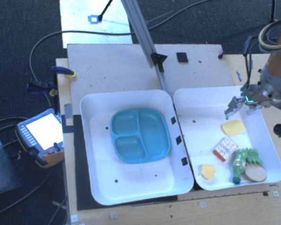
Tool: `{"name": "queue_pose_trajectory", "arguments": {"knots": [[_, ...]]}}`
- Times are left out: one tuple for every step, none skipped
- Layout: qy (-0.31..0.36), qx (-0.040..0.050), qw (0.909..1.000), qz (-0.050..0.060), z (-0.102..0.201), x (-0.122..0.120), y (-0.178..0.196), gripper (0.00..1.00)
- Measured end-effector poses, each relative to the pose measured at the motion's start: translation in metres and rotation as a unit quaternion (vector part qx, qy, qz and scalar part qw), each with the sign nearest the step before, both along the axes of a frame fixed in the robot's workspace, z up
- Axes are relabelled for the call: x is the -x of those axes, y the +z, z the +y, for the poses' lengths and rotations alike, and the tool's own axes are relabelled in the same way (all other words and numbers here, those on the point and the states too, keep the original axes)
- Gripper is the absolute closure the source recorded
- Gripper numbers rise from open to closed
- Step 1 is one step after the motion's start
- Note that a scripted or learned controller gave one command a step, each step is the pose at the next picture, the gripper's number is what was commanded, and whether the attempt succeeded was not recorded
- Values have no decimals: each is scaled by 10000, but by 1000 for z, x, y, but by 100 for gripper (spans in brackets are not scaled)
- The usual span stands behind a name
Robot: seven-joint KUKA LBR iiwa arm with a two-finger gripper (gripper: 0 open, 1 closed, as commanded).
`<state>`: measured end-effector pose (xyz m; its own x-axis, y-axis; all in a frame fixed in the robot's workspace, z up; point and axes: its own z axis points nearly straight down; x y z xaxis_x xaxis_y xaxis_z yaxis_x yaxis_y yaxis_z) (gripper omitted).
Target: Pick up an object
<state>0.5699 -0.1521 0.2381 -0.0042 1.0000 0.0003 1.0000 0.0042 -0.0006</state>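
Closest to the lens, a green bottle (238, 165) lies beside a tan disc (255, 173) in the right bin (194, 130), well below the gripper (236, 108). Its fingers (230, 110) hang spread, pinching nothing. Just below them sits a yellow piece (232, 127); a blue divided tray (140, 135) lies far left

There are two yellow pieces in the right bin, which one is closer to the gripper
The larger yellow piece, lying just below the gripper. The smaller yellow piece sits far down by the right bin's front left corner.
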Motion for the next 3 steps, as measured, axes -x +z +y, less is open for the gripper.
{"name": "queue_pose_trajectory", "arguments": {"knots": [[2, 2, 10000, -12, 0, -1, 1, 0], [-16, -1, 10000, 11, -1, 1, -62, 0], [-17, 2, 10000, 4, -7, -2, -121, 0]]}}
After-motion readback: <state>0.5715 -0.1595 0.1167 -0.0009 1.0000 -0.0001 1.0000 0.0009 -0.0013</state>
